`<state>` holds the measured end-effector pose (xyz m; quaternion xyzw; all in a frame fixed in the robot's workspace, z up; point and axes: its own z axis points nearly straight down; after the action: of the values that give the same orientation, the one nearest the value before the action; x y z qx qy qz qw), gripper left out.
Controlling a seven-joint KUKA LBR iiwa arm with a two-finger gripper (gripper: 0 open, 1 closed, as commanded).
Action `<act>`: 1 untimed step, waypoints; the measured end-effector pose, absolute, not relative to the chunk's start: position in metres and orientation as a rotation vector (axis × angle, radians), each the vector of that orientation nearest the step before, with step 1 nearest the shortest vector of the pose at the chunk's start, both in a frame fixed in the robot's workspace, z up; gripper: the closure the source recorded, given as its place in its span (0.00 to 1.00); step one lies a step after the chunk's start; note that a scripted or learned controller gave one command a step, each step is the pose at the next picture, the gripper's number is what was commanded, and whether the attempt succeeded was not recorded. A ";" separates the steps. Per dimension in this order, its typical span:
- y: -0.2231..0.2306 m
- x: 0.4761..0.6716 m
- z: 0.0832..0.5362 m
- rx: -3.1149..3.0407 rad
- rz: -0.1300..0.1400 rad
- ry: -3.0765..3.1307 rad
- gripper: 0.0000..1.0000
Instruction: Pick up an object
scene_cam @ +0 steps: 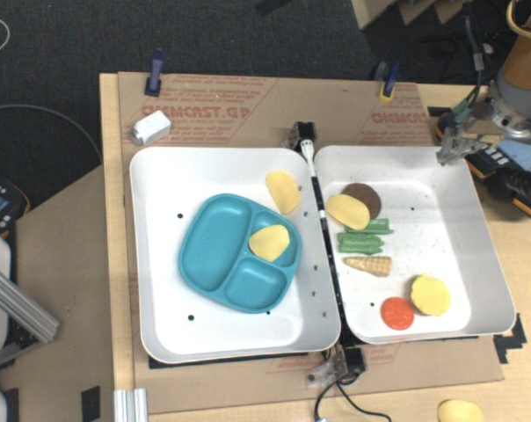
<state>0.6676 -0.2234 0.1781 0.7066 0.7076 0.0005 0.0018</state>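
My gripper hangs over the far right corner of the right bin, apart from every object. That bin holds a brown disc with a yellow piece leaning on it. Below these lie green beans and a tan cone. A red ball and a yellow round piece sit near the front. In the left bin a teal divided plate carries a yellow piece. Another yellow piece lies beside it.
A black divider strip runs between the bins. Two blue clamps and a white block sit on the cardboard at the back. A yellow object lies off the bench at the front right.
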 end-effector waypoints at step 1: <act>-0.224 0.647 0.184 2.223 -0.002 2.222 1.00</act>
<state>0.6473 -0.2236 0.1838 0.7073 0.7069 -0.0008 -0.0006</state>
